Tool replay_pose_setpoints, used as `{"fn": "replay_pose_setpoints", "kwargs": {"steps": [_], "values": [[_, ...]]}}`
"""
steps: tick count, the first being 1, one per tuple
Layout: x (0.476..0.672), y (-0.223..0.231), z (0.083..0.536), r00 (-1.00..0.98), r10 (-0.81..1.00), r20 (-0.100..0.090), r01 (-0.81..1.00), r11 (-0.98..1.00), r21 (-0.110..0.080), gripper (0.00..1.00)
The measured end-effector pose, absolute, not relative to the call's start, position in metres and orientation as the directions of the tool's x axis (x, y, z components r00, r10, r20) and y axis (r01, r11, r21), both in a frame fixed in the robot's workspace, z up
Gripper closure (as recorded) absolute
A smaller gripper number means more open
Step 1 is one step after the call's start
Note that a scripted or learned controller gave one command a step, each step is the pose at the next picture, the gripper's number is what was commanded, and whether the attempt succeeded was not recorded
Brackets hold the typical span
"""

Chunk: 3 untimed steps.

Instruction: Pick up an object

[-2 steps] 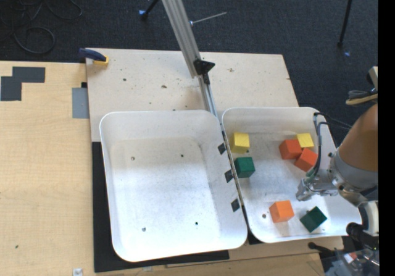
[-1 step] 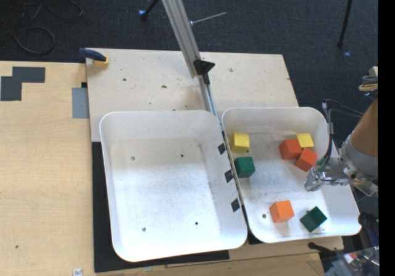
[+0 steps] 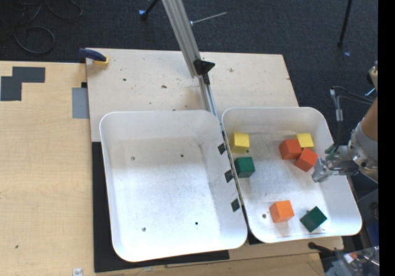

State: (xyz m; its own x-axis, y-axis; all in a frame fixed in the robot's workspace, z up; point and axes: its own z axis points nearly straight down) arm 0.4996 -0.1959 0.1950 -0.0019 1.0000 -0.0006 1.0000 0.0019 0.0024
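Observation:
The right bin (image 3: 271, 112) holds several small cubes. A yellow cube (image 3: 241, 141) and a green cube (image 3: 244, 167) lie near its left wall. An orange-red cube (image 3: 289, 149), a second yellow cube (image 3: 305, 140) and a red cube (image 3: 305, 160) cluster at the upper right. An orange cube (image 3: 281, 211) and a dark green cube (image 3: 313, 218) lie near the front. My gripper (image 3: 322, 173) hangs over the bin's right edge, just right of the red cube, and nothing shows in its grasp.
The left bin (image 3: 160, 176) stands beside the right one, with black clips along the shared wall. A slanted aluminium bar (image 3: 182, 28) rises behind the bins. The arm's wrist (image 3: 364, 151) enters from the right.

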Motion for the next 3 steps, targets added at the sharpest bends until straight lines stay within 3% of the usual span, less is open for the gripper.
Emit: {"fn": "replay_pose_setpoints", "kwargs": {"steps": [2, 3], "values": [[0.497, -0.188, 0.282, -0.003, 1.0, -0.001, 1.0, 0.003, 0.002, 1.0], [0.5, -0.142, 0.266, -0.002, 1.0, 0.001, 1.0, 0.002, -0.003, 1.0]]}}
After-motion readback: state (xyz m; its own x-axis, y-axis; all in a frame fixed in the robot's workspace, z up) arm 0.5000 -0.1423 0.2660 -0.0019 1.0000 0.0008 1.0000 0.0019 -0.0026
